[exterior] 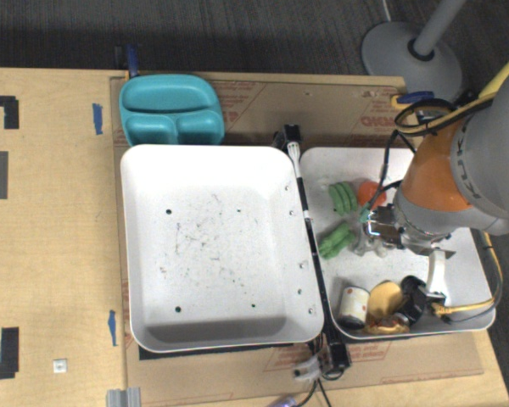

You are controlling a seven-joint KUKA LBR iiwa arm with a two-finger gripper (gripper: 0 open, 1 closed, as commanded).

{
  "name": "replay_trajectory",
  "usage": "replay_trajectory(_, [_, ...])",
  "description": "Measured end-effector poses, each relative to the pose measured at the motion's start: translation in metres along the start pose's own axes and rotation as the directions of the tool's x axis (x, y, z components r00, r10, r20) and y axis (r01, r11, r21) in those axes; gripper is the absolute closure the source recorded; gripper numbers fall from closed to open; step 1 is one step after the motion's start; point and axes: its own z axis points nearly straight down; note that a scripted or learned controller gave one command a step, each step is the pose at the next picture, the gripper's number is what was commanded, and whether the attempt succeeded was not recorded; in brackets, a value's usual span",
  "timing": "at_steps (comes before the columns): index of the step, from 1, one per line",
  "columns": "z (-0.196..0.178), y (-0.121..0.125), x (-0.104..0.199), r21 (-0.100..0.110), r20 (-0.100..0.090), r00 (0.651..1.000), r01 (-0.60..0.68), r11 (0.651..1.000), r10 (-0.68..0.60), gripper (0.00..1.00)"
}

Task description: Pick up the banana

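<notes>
In the camera view you can count two white bins, two green ridged pieces, one orange-red piece, one small white cylinder, one banana and one teal tray.

The tool point(375, 230) stands low inside the right bin point(335, 166), near its middle, under the grey arm with the orange band. You cannot tell how far the tool is open, nor whether it has hold of anything.

The banana point(383, 300), yellow-brown in colour, lies in the same bin. It is below the tool in the view, near the front wall of the bin, and apart from the tool. The white cylinder point(351, 306) lies just beside the banana, on its left. One green piece point(334, 242) lies just left of the tool, and the other green piece point(343, 196) is up and left of it. The orange-red piece point(369, 192) is just above the tool, beside the upper green piece.

The left bin point(212, 168) is well to the left of the tool. Its white floor shows fine scratches and a few dark dots. The teal tray point(170, 108), with three compartments, stands behind this bin, up and far left of the tool.

Both bins rest on a brown cardboard sheet point(339, 100) with red print. The sheet lies on a pale wooden table point(42, 227) that carries black marks and small pieces of blue tape. Beyond the table, above the tool, you see a dark grey carpet floor point(237, 15) and the round grey base of a stand point(394, 49).
</notes>
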Motion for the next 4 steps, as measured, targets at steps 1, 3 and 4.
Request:
replay_trajectory(1, [-0.010, 0.000, 0.000, -0.001, 0.001, 1.000, 0.001, 1.000, -0.001, 1.00])
replay_trajectory(3, [-0.099, -0.032, 0.003, 0.003, 0.000, 0.986, 0.166, 0.986, -0.166, 1.00])
replay_trajectory(4, [-0.109, -0.031, 0.003, 0.000, 0.001, 0.986, 0.166, 0.986, -0.166, 1.00])
